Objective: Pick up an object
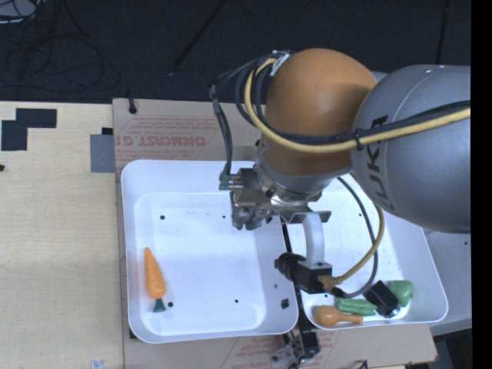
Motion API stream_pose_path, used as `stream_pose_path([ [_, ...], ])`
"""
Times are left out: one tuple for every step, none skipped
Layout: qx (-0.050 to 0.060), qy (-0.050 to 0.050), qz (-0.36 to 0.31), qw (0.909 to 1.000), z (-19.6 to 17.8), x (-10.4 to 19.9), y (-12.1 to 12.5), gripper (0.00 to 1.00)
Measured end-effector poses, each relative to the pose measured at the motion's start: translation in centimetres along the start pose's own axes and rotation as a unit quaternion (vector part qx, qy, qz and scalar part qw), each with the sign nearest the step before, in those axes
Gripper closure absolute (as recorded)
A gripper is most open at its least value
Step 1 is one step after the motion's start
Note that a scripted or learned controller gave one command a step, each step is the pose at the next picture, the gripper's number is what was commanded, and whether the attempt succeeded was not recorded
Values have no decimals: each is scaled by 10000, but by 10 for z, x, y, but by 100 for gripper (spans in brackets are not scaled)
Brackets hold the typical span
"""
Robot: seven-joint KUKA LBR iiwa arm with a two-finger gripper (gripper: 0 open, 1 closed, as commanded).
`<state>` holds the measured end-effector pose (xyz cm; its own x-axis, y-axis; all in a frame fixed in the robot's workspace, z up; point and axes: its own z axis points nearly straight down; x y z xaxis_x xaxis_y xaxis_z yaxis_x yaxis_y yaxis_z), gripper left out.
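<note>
White left bin point(192, 206) under pincer point(247, 220); finger state not discernible. Carrot point(154, 275) lower left, well apart from pincer.

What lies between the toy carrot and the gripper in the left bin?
Just bare white floor of the left bin in the camera view, between carrot and gripper.
</note>
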<state>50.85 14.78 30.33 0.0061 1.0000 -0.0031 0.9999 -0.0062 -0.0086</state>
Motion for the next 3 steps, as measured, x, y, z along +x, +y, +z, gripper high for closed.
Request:
stream_pose_path([
  [-35,12,-47,10000,1,39,31,100],
  [-33,7,-22,10000,-12,14,47,100],
  [-91,31,-49,9999,-121,39,67,100],
])
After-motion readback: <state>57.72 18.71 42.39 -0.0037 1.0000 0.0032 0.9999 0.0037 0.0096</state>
